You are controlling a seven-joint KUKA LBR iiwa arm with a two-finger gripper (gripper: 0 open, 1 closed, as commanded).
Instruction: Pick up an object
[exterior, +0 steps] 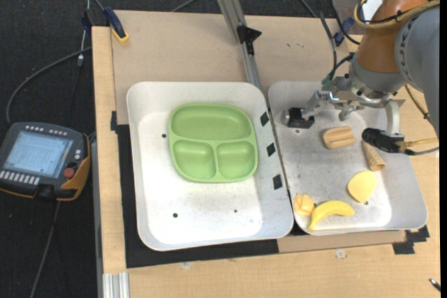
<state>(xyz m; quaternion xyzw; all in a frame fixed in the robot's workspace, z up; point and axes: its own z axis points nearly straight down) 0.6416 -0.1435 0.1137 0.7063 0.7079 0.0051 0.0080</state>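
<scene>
My gripper (343, 105) hangs over the far part of the right bin (314, 164), under the grey wrist with its orange band. Just below it, on the bin floor, lies a tan bread-like roll (339, 137). To the right of the roll rests a small tan cone (375, 158). Nearer the front are a pale yellow wedge (362, 186), a yellow banana (331, 211) and a small yellow piece (303, 204) in the front left corner. Whether the gripper touches the roll cannot be told.
The left bin (150, 171) holds a green divided plate (212, 142). A grey metal post (230, 3) slants up from between the bins. A teach pendant (42, 160) lies off the bench at the left.
</scene>
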